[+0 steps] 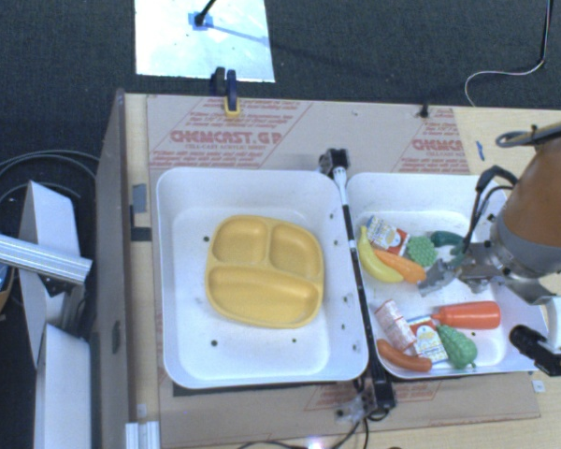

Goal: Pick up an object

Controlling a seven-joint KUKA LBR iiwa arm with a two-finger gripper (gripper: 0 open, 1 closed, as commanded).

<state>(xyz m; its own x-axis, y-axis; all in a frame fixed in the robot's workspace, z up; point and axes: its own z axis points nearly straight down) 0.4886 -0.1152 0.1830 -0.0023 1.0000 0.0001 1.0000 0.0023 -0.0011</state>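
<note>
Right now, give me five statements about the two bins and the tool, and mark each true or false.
1. The yellow divided plate lies in the left bin. True.
2. The banana lies on the plate. False: it is in the right bin, near the wall between the bins.
3. The tool is over the right bin. True.
4. The arm reaches in from the view's left. False: it comes in from the right.
5. The large carrot lies in the right bin, below the tool in the view. True.
</note>
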